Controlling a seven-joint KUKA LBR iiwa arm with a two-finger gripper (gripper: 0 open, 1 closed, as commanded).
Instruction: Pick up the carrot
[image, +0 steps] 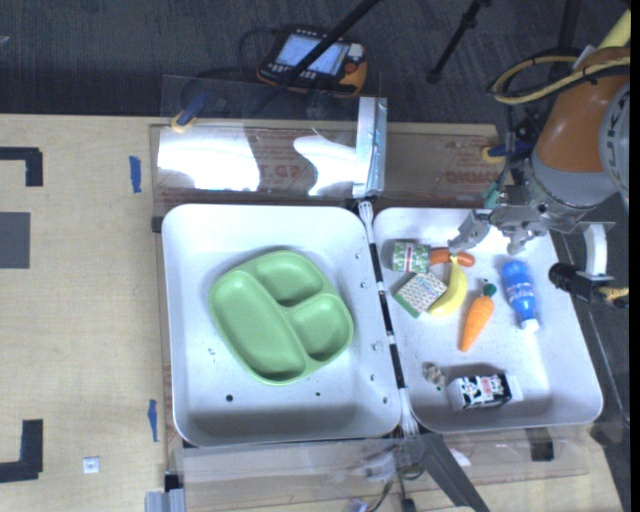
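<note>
The orange carrot (476, 318) with a green top lies in the right bin (560, 380), near its middle, pointing toward the front left. My gripper (494, 238) hangs over the bin's back part, above and behind the carrot, clear of it. Its two fingers (468, 236) are spread open with nothing between them.
A yellow banana (455, 288) lies just left of the carrot and a blue bottle (520, 293) just right of it. A green can (410, 256), a small patterned box (420, 292) and a cow-print carton (483, 390) share the bin. The left bin (190, 250) holds a green divided plate (283, 315).
</note>
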